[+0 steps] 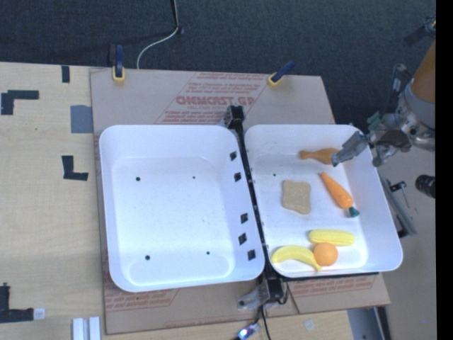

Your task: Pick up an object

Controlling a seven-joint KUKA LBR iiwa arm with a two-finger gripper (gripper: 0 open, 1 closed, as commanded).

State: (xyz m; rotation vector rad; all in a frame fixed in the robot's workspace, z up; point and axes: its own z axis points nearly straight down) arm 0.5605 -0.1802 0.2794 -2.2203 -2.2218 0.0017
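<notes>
The right bin (269, 144) holds several toy foods. A brown drumstick (318, 155) lies near its far side, with a slice of bread (296, 196) below it and a carrot (337, 192) to the right. A corn cob (331, 238), an orange (325, 254) and a banana (293, 256) sit at the near edge. My gripper (365, 149) hangs open over the bin's far right corner, just right of the drumstick, with nothing between its fingers.
The left bin (170, 204) adjoins the right one along a black clipped divider (244, 197). Both stand on a cardboard sheet (205, 98) held by yellow and blue clamps. A cable runs off the far edge.
</notes>
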